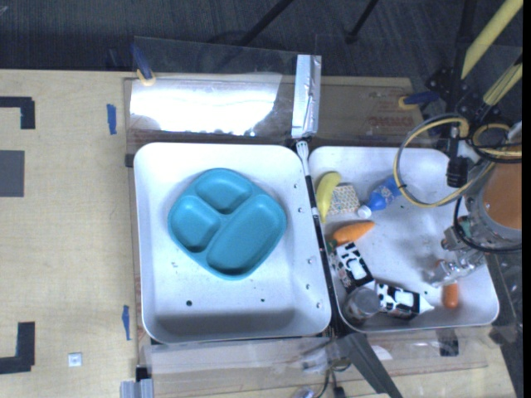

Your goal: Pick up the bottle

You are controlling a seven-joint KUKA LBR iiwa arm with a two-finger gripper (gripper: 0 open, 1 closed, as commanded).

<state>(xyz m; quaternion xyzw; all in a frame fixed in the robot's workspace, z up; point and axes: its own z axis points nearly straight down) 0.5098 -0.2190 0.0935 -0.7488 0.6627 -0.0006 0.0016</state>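
Pale wooden bench [58, 247] under an overhead camera carries two shallow white bins side by side, with dark carpet, tripod legs and a yellow pole behind. Left bin [158, 305] holds a blue divided plate [226, 222], three compartments up, lying near its middle. Right bin [415, 172] holds the clutter: a yellow banana-like toy [326, 191] against the dividing wall, a speckled sponge-like block [346, 197] just beside it, and an orange carrot-shaped piece [353, 231] below them. The bottle [382, 196], clear with a blue cap, lies on its side in the upper middle of the right bin, near the block and well apart from the arm. Lower down lie a black-and-white patterned item [354, 266], a black-and-white cow-patterned toy [401, 299] along the front wall, and a small orange object [450, 295] near the right corner. The grey arm with its orange band [504, 201] reaches in from the right, yellow and black cables looped above it. Its claw [455, 265] hangs over the right side of the bin, just above the small orange object; whether it is released or clenched cannot be told.
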